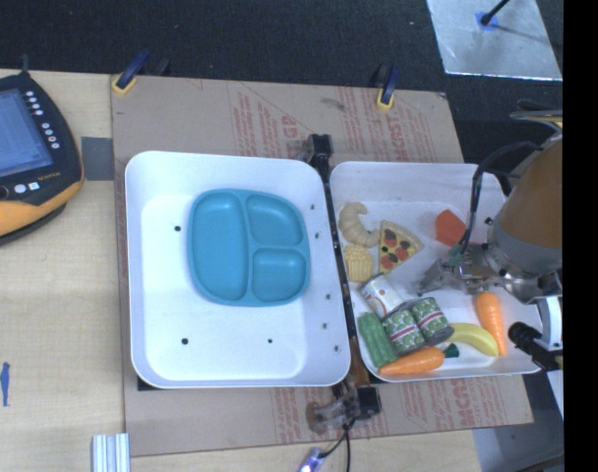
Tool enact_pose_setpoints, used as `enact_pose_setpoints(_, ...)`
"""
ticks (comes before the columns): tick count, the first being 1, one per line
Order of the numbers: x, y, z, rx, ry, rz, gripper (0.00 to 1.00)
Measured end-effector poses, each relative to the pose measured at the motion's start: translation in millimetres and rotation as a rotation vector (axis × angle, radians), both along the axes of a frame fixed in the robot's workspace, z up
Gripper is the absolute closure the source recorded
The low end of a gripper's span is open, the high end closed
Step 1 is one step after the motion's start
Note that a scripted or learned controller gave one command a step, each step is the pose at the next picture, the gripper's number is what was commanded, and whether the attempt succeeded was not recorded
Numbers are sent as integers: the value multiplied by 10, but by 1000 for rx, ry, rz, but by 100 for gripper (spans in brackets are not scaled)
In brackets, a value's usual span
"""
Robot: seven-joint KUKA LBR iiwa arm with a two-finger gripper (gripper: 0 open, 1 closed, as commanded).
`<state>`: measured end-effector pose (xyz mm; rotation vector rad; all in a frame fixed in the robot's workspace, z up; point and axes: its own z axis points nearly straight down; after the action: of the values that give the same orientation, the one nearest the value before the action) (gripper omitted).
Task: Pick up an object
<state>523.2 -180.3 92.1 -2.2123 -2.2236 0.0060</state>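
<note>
The right bin (pixel 407 175) holds several toy foods: a croissant (pixel 355 221), a pizza slice (pixel 397 244), a corn cob (pixel 358 262), a red block (pixel 450 226), a small white carton (pixel 380 293), two green cans (pixel 417 323), a green vegetable (pixel 375 340), a banana (pixel 476 338) and two carrots (pixel 490 315) (pixel 412 363). My gripper (pixel 440 273) reaches in from the right, low over the middle of this bin, between the pizza slice and the upright carrot. I see nothing clearly held in it.
The left bin (pixel 151 264) carries a blue divided plate (pixel 248 247). A teach pendant (pixel 24 160) lies on the bench at far left. Clamps (pixel 383 87) pin the cardboard sheet under the bins. The arm's body (pixel 530 214) overhangs the right bin's right edge.
</note>
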Motion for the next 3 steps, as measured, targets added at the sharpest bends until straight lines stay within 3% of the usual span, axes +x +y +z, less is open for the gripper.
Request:
enact_pose_setpoints(2, 1089, 597, 0, 0, -3, -1, 0)
enact_pose_setpoints(3, 1087, 590, 101, 0, -1, 2, 100)
